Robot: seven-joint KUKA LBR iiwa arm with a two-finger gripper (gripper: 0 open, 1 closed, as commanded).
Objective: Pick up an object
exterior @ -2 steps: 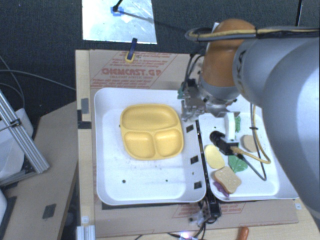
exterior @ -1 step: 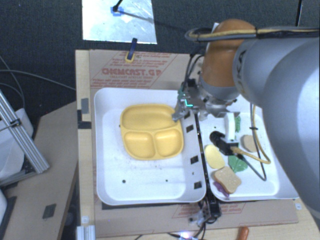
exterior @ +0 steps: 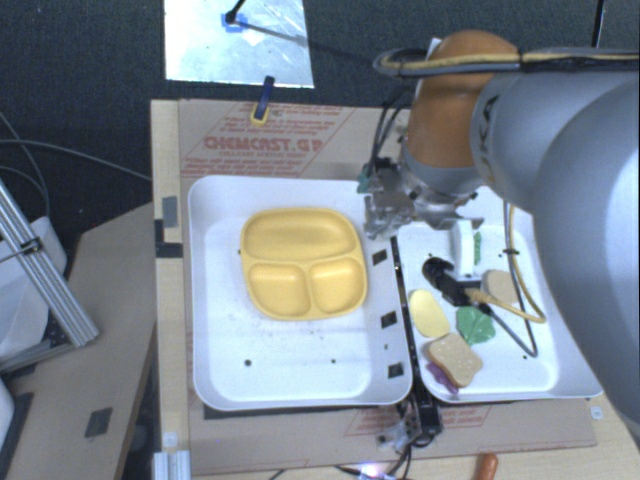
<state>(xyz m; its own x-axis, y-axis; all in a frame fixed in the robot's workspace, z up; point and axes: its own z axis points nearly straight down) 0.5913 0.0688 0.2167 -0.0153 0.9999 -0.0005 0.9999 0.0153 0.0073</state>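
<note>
Two white bins are standing side by side on the bench. In the left bin (exterior: pixel 300 363) one yellow plate (exterior: pixel 303 261) is lying flat, and it is having three compartments: one wide at the far side and two smaller at the near side. Along the right wall of this bin three small dark squares (exterior: pixel 388 320) are sitting in a row.

In the right bin (exterior: pixel 522 365) five small things are lying close together. These are one pale yellow slice (exterior: pixel 430 314), one green leaf (exterior: pixel 476 326) just beside it, one piece of bread (exterior: pixel 453 361) at the near side, one tan piece (exterior: pixel 498 288) by the leaf, and one white and green piece (exterior: pixel 466 244) at the far side.

The grey arm (exterior: pixel 565 148) is reaching in from the right, and its claw (exterior: pixel 386 218) is hanging over the far end of the wall between the two bins, close to the far right corner of the plate. I cannot tell whether the claw is released or clenched, and nothing is showing inside it.

Under the bins one sheet of cardboard (exterior: pixel 330 133) is lying, with red print. The word "CHEMCAST" is readable there; the letters after it are too blurred. One small blue and yellow thing (exterior: pixel 263 101) is lying at its far edge.
</note>
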